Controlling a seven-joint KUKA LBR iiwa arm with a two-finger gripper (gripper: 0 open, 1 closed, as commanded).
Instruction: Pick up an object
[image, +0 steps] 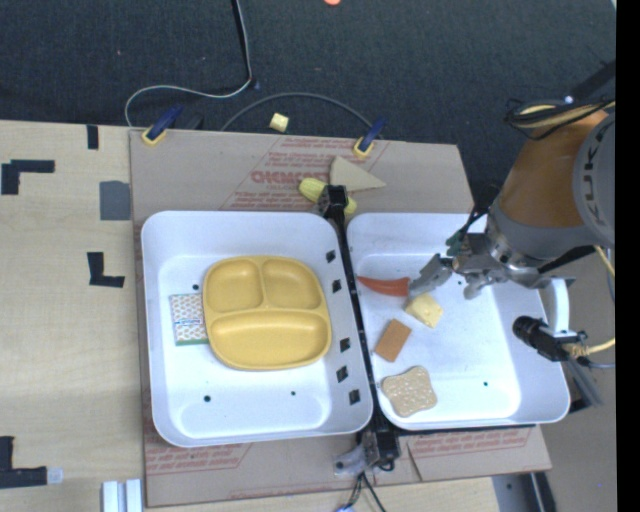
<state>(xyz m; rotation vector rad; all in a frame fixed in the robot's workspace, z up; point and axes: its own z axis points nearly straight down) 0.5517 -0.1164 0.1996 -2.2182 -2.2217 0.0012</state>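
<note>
In the right bin (500, 400) lie a pale yellow wedge-like block (424, 310), a red-orange strip (383, 285), a brown square cracker (392, 340) and a beige biscuit-like piece (409, 391). My gripper (452, 281) hangs over the bin's upper middle, open, with nothing between its fingers. Its left finger (434, 271) points down toward the yellow block, just above and right of it. The strip's right end lies close to that finger.
The left bin (160, 380) holds a yellow divided plate (267, 311) and a small checkered card (186, 318). A black divider clip strip (345, 300) runs between the bins. A tan wedge (357, 175) and small yellow bits lie on the cardboard behind.
</note>
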